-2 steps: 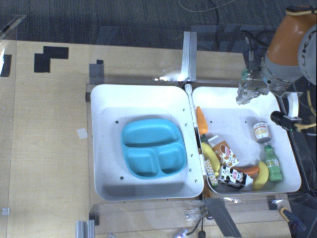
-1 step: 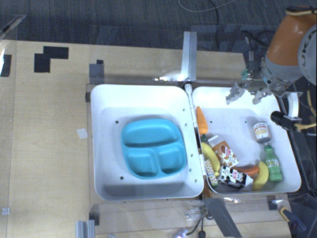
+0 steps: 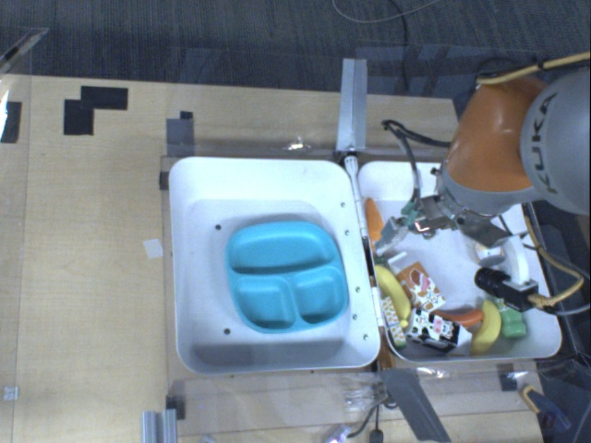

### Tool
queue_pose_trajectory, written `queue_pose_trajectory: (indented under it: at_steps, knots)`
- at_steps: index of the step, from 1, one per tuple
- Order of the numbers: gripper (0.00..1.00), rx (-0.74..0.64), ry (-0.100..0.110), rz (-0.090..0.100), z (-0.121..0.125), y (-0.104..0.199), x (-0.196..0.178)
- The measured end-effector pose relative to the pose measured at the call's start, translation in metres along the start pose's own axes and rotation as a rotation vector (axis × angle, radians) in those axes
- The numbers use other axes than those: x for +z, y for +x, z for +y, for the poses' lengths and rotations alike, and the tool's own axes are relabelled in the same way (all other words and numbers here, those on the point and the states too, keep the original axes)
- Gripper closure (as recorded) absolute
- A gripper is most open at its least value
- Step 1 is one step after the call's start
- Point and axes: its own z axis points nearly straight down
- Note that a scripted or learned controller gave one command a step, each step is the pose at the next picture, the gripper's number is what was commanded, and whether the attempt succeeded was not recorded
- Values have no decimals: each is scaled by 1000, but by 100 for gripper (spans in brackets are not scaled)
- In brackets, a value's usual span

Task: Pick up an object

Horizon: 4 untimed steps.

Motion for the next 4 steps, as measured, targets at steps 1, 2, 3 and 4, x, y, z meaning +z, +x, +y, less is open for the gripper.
queue_pose_trajectory:
  at_steps: [1,2,3,4]
  knots:
    - [0,122,1,0,-61,-30,0]
    - [0,86,-2,-2,-64,-46,90]
    - [0,-183,-2,-1,-35,-8,-1]
    - [0,-47,1,-1,-76,-46,88]
